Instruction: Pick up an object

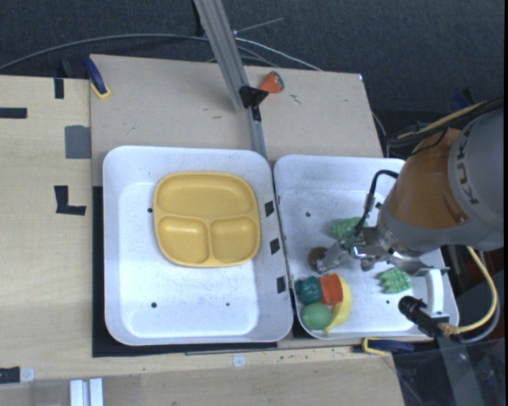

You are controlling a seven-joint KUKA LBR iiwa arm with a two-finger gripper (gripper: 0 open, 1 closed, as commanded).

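From above, the worktop (pixel 34 193) carries two white bins side by side. The left bin (pixel 127 303) holds a yellow divided plate (pixel 207 218) toward its far side. The arm (pixel 444 184) reaches into the right bin (pixel 322 180) from the right, and its gripper (pixel 343 254) sits low near the bin's middle, just beside a small brown object (pixel 318 255); whether the fingers are open or closed cannot be told. A green leafy piece (pixel 345 226) lies just beyond the gripper, another green piece (pixel 394 279) to its right. In the near left corner cluster a dark green item (pixel 308 290), a red block (pixel 331 288), a banana (pixel 345 307) and a green ball (pixel 317 315), touching one another.
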